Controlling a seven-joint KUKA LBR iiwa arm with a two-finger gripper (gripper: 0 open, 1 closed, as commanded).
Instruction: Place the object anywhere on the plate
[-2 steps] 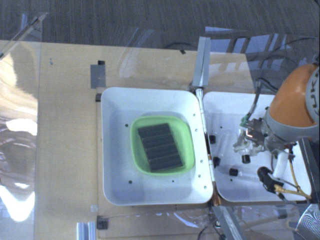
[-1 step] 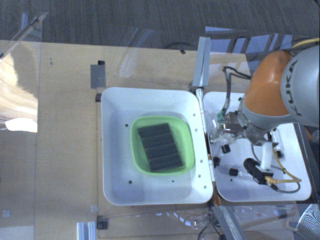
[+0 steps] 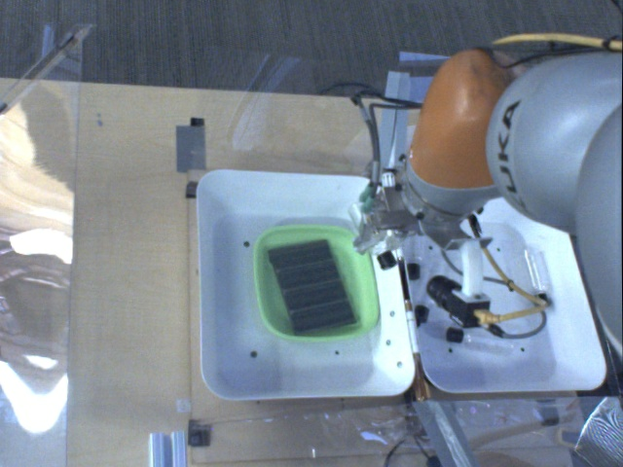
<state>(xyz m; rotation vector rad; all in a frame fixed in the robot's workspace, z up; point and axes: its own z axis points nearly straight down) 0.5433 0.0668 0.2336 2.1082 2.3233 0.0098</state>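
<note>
the dark ridged block (image 3: 311, 286) already lies on the green plate (image 3: 268, 261), so the step looks finished; the hand (image 3: 378, 232) hovers beside the rim, its state impossible to tell, and should lift clear

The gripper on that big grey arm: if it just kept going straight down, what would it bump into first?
Probably the right rim of the square green plate, or the white bin wall beside it. The gripper hangs about there, though depth is unclear.
</note>
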